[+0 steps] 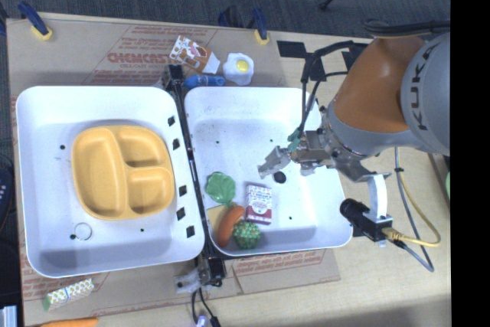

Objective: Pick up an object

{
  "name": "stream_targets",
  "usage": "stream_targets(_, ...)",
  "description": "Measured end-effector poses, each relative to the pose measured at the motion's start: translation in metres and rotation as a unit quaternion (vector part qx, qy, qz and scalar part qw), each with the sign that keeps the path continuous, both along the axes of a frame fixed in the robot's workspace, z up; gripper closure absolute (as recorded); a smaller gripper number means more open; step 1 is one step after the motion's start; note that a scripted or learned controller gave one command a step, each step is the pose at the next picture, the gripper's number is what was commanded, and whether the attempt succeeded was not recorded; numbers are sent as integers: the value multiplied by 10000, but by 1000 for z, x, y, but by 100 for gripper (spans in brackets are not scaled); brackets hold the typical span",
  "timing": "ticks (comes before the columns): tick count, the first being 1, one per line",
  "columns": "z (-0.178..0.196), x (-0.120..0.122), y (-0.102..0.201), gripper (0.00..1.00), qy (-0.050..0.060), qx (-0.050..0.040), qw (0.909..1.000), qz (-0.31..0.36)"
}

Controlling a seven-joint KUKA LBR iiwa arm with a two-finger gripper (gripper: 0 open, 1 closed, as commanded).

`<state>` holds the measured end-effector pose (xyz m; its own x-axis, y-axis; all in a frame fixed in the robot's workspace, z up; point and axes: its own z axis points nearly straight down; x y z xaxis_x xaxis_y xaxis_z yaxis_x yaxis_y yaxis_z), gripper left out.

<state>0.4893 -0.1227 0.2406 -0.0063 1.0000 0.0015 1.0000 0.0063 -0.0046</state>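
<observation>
In the right bin (230,111) lie a green leafy piece (220,187), a red and white small box (259,203), an orange carrot-like piece (227,223) and a green broccoli-like piece (247,234), all near the front. My gripper (274,162) hangs over the right part of this bin, just up and right of the red box. Its grey fingers point left and nothing shows between them. A small dark spot (279,178) lies under it.
The left bin (38,111) holds a yellow divided tray (122,168). Behind the bins on the cardboard sit a small printed box (187,52), a blue item (203,80) and a white and yellow egg-like piece (239,67). A wrapped candy (69,292) lies at front left.
</observation>
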Motion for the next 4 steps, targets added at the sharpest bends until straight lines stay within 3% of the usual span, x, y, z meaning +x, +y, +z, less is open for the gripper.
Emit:
stream_targets(1,-119,-6,-20,0,6,2,10000,-50)
stream_targets(2,-149,14,-15,0,-1,12,9838,1794)
stream_targets(3,-139,15,-15,100,6,15,9834,1814)
stream_targets(4,-49,-13,55,100,-13,4,9792,2030)
